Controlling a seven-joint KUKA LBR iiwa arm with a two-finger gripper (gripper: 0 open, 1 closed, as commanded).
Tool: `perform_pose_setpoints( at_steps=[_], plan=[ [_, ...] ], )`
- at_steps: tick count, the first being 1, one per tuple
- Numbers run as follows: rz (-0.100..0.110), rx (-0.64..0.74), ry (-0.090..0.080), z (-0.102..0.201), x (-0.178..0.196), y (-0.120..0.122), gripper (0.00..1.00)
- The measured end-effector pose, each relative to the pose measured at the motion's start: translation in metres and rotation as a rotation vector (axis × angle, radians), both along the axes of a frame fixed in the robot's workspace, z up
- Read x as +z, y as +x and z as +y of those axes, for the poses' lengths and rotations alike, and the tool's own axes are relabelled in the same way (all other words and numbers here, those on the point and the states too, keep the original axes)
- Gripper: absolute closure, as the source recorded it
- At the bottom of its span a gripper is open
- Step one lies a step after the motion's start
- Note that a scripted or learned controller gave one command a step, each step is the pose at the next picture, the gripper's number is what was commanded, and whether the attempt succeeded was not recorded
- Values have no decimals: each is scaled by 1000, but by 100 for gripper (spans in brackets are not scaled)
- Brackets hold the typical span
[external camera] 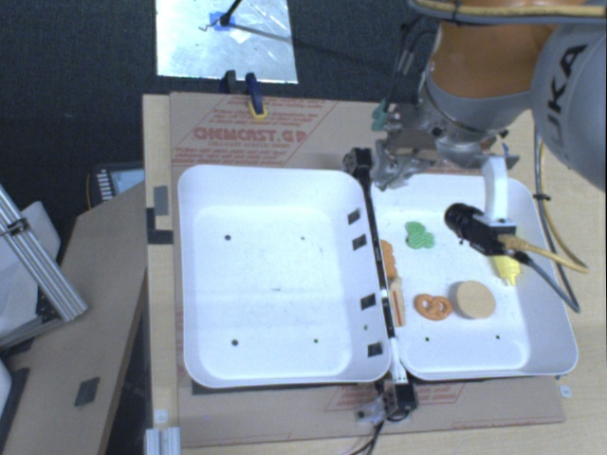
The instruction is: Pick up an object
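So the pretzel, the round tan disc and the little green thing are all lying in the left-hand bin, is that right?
Not quite. The pretzel, the round tan disc and the little green thing are all lying in the right-hand bin, as the camera view shows. Only the bin was wrong.

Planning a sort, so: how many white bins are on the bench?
2: the left bin and the right bin, side by side; the arm hides the right one's far edge.
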State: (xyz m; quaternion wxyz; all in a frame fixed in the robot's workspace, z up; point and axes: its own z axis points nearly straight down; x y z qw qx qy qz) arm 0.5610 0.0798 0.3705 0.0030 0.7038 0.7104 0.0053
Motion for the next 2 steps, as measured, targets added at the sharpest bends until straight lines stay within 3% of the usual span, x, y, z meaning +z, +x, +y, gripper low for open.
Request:
perform_pose_setpoints(
  at_steps=[1,2],
  plan=[
    [8,-3,-1,6,48,-62,100],
    [-3,-1,1,56,171,-47,100]
  ],
)
